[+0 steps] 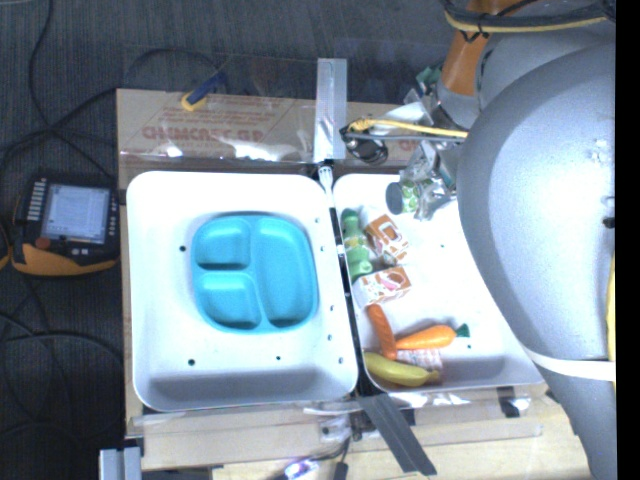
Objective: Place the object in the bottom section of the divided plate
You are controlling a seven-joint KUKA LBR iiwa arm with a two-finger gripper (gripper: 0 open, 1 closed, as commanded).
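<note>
The grey two-finger pincer (420, 190) hangs over the upper part of the right shallow white bin (470, 268), just under the orange band of the arm. If its tips are spread or pressed together I cannot tell, because the view is too blurred there; nothing is seen between them.

Below the pincer and a little to its left lie the small toy foods. Nearest are a green cylinder-shaped toy (352, 240) and an orange-and-white small box (384, 236), then a red-and-white carton (385, 284). Further below are an orange plastic carrot (428, 336) and a yellow plastic banana (398, 370); both have the long axis almost left to right. Which of these is the task's object is not told; I judge it is one of the nearest.

Far to the left of the pincer, in the left shallow white bin (160, 358), rests the blue divided plastic plate (252, 271). Its bottom section (232, 298) lies left and below, so the carrying move must cross the wall between the bins.
</note>
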